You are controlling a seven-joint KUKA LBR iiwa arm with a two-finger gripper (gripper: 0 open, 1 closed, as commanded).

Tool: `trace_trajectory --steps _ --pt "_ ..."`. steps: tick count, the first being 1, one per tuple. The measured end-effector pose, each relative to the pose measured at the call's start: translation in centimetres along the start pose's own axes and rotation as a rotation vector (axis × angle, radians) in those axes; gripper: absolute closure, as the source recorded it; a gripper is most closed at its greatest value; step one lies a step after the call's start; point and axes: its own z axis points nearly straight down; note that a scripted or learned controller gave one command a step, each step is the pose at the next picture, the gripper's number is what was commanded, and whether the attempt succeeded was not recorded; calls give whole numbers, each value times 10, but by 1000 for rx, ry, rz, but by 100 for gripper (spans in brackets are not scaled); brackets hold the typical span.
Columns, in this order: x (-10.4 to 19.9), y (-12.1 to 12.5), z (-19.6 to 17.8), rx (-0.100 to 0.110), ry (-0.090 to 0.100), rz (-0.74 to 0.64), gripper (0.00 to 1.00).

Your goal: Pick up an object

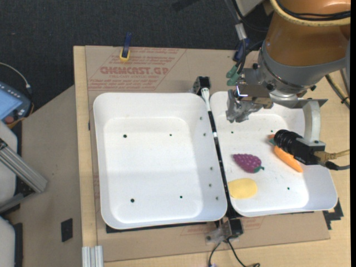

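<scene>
purple grapes [247,162], yellow lemon [243,188] (pale), orange carrot [287,159]

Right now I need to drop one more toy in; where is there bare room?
The left bin floor is bare wall to wall. The right bin is crowded: purple grapes, yellow lemon, orange carrot, with the tool over its far-left corner.

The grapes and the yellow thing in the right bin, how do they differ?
The grapes are purple and bumpy, with a green stem; the yellow thing is smooth and rounder. The grapes lie farther back, the yellow thing nearer the front rim. Both lie apart from the gripper in the right bin.
</scene>
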Motion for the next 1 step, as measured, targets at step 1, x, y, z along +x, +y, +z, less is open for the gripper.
trace_trajectory --steps 1 --pt "23 30 -8 -7 0 -3 100"
